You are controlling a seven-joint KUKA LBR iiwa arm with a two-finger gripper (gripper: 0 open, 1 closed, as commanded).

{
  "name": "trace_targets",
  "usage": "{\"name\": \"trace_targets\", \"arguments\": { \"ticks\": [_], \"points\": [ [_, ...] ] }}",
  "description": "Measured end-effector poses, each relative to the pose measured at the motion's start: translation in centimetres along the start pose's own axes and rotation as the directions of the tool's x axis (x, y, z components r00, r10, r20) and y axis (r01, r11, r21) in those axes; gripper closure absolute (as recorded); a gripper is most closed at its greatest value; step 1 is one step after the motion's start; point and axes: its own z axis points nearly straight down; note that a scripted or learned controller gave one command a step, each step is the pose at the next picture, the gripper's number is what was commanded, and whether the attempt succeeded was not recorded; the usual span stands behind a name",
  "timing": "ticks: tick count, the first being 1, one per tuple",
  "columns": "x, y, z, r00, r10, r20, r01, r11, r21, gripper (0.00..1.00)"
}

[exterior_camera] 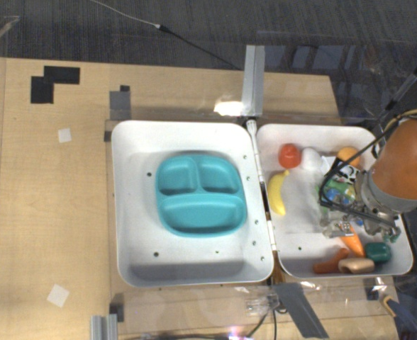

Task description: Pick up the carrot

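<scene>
Carrot [352, 244] lies slantwise in right bin [293, 253], running from upper left to lower right. Gripper [347, 225] directly above its upper end; finger state: cannot tell.

Left of the tool, a banana [276, 193] and red tomato [288, 156]; farther left, a teal divided plate [200, 193].

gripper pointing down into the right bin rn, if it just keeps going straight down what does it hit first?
Most likely the carrot: the gripper hangs right over its upper end in the right bin. Depth is hard to judge from this slanted view, so it may land beside the carrot on the bin floor instead.
</scene>
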Motion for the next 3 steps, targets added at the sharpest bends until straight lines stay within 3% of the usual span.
{"name": "trace_targets", "arguments": {
  "ticks": [1,2,3],
  "points": [
    [0.0,0.0,0.0,1.000,0.000,-0.001,0.000,1.000,0.000,0.00],
    [-0.4,0.1,-1.2,1.000,-0.007,0.010,0.007,1.000,0.002,1.00],
    [-0.4,0.1,-1.2,1.000,-0.007,0.010,0.007,1.000,0.002,0.00]
  ]
}}
